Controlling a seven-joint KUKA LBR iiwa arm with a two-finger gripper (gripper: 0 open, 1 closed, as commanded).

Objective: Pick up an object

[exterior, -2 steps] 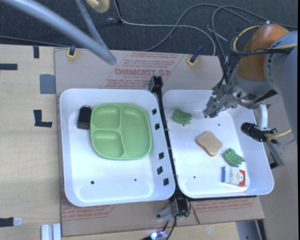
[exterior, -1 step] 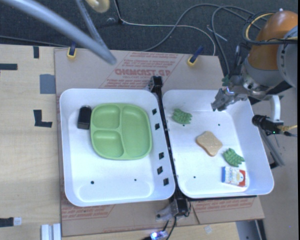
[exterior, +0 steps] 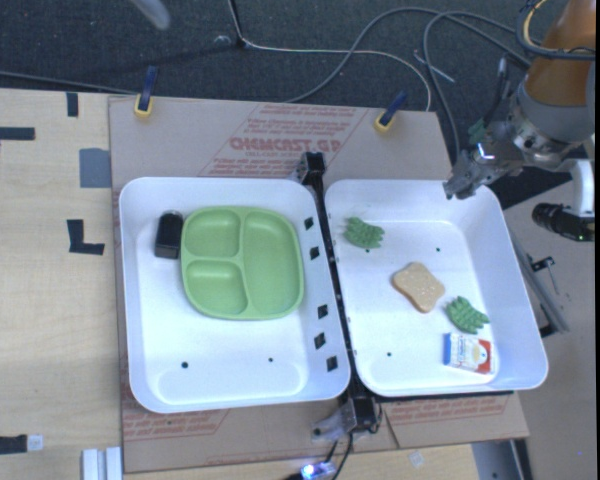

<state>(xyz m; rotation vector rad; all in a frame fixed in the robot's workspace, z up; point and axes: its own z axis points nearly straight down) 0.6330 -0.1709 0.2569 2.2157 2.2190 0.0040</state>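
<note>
Camera view, looking down at a slant. Places the gripper (exterior: 464, 182) at the far right corner of the right bin (exterior: 430, 238), about over the rim, at the end of the arm (exterior: 552, 88). Tool state, spread or pressed together: impossible to tell, too small and dark at this angle. No sign of anything carried under it.

Inside the right bin, four candidates, all lying loose on the white floor and apart from the gripper:
- a green leaf (exterior: 362, 233) near the divider, at the far side
- a bread slice (exterior: 418, 286) about mid-bin
- a second leaf (exterior: 466, 314), just beside the bread on its near right
- a small carton (exterior: 468, 352) next to that leaf, close to the near rim

In the left bin (exterior: 230, 358), a green tray (exterior: 242, 263) with a black block (exterior: 168, 235) touching or nearly touching its left edge.

Reads as the approach step — nothing grasped yet, no descent onto a target begun. Most likely calls next for travel inward from the corner, centring above one item, then dropping straight down to close on it. Favours the bread: thickest, with open floor around most of it. Risks a miss on the flat leaves. Needs care at the carton — little room between it, the leaf and the rim.
</note>
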